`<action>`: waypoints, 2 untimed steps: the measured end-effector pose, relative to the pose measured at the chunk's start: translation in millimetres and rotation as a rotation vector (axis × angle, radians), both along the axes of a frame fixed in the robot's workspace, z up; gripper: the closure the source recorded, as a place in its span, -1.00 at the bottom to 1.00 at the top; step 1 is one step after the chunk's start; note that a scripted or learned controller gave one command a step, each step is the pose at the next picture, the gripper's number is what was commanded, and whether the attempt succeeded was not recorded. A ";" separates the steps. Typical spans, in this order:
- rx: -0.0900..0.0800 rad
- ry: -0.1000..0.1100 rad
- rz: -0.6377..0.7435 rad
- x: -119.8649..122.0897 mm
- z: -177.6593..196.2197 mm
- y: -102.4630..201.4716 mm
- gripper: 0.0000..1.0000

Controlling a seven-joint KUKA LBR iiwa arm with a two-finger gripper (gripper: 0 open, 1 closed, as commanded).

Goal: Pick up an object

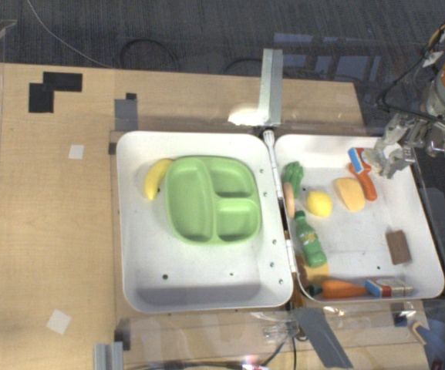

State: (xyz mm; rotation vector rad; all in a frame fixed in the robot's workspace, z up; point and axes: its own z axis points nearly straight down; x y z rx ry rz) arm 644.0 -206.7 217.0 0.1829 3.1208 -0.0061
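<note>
- a pale wooden table is seen from above, with black marks at its far left and dark carpet beyond its far edge.
- the left white bin is taken up by a green divided plate; a yellow banana is laid just beside the plate's left edge.
- a metal divider post is set between the two bins at the back.
- the right white bin is filled with small things: a green vegetable, a lemon, a green bottle, an orange-yellow lump, a brown block, and a carrot along the near wall.
- a red and blue tool is lying near the bin's far right corner.
- the claw is placed just beside that tool, over the bin; how far it is opened cannot be told, and nothing is seen held in it.
- the task is judged not yet done: no object is lifted, and a grasp and a lift are left.
</note>
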 end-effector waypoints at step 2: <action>0.001 0.000 0.054 15.1 22.5 33.7 1.00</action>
